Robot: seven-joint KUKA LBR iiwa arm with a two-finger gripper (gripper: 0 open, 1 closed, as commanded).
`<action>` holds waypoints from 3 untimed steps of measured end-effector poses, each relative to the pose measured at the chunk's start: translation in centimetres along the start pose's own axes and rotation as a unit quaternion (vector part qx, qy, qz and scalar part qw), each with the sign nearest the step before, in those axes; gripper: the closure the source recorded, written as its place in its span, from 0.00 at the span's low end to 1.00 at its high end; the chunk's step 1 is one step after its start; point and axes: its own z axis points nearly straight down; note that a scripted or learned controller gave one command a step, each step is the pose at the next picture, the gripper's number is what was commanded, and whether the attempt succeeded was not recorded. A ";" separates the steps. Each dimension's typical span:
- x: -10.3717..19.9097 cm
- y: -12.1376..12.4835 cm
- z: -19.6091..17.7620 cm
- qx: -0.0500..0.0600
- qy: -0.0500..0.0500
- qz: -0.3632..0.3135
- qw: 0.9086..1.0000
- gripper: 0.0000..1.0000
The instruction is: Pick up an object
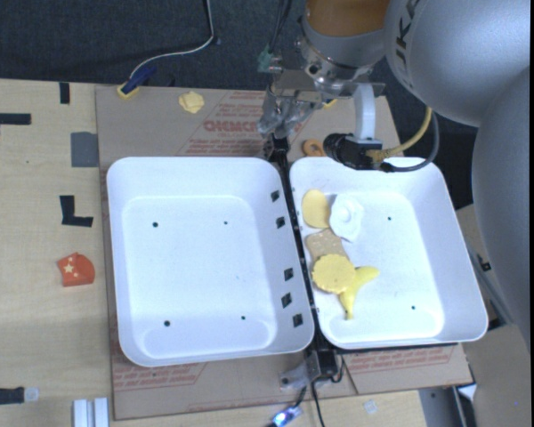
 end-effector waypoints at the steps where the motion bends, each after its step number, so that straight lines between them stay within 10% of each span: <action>1: 6.7 -0.3 -8.8 -0.001 0.001 0.000 1.000 1.00; 2: 11.5 1.7 4.5 0.011 -0.003 0.003 1.000 1.00; 3: 14.0 3.1 -7.4 -0.002 0.001 0.003 1.000 1.00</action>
